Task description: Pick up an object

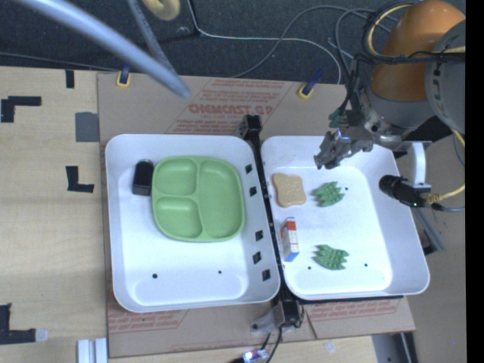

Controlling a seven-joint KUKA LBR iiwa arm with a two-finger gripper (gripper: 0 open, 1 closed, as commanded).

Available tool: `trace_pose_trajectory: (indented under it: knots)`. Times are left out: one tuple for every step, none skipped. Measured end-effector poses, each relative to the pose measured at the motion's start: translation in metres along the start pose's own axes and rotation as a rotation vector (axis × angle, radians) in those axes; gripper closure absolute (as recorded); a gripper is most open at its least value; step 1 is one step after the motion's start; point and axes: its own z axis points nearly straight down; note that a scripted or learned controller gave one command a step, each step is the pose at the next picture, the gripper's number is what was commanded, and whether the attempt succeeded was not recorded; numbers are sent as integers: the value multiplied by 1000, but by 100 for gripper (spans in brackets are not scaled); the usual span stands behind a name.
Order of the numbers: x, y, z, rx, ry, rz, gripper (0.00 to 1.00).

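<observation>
- Green leafy toy sits just right of the bread slice in the right bin.
- My claw hovers just above it; can't tell finger spread.

Legible text as I see it from the overhead camera: red printing on the brown cardboard sheet beneath the two bins, with a large line above the bins that I cannot make out with certainty; smaller red lines around it, and more along the sheet's lower edge, are too blurred to read
</observation>
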Motion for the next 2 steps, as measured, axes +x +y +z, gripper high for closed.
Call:
trace_pose_trajectory:
  knots:
    - [59,20,4,0,-1,0,100]
    - [114,37,25,1,-2,1,100]
